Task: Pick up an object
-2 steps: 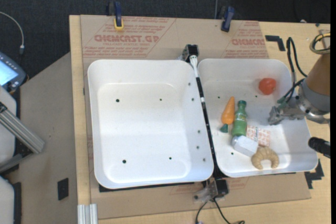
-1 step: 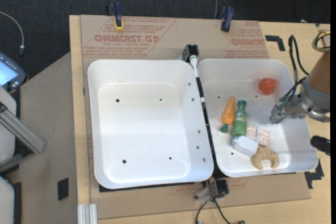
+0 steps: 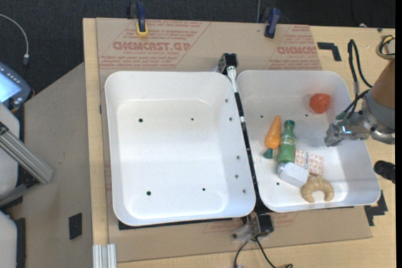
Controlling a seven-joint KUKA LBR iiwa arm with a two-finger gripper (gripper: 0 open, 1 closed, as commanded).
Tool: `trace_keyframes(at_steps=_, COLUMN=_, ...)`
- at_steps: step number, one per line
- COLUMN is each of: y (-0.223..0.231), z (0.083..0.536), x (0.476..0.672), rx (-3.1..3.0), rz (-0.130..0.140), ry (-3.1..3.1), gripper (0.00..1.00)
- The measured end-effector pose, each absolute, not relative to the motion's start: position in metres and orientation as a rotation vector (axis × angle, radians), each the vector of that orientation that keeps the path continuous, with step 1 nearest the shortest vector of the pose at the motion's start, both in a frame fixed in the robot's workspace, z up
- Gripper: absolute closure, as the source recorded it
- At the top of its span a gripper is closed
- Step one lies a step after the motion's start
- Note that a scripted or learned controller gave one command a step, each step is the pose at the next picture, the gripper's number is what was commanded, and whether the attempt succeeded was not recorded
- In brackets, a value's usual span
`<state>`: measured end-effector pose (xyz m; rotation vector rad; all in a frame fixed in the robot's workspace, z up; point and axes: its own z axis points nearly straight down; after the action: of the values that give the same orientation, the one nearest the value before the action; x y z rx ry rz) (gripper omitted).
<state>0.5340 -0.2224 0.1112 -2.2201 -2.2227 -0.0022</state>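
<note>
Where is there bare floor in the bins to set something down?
The left bin offers bare floor from wall to wall. In the right bin, the far strip between the divider and the tomato is free. The near middle is crowded: carrot, green bottle, packet, croissant. The gripper hangs at the right wall.

Right edge crops the arm (image 3: 384, 111); gripper (image 3: 336, 134) blurred.

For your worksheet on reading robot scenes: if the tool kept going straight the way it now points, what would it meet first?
The tool points left and down into the right bin. Probably the bin floor first; if it stays level, the small patterned packet or the green bottle, though depth is unclear from above.
</note>
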Motion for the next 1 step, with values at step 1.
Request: trace_keyframes(at_steps=1, y=-0.2226, z=0.1203, x=0.5343, rx=-2.221, rz=-0.003, ry=-2.223, gripper=1.00)
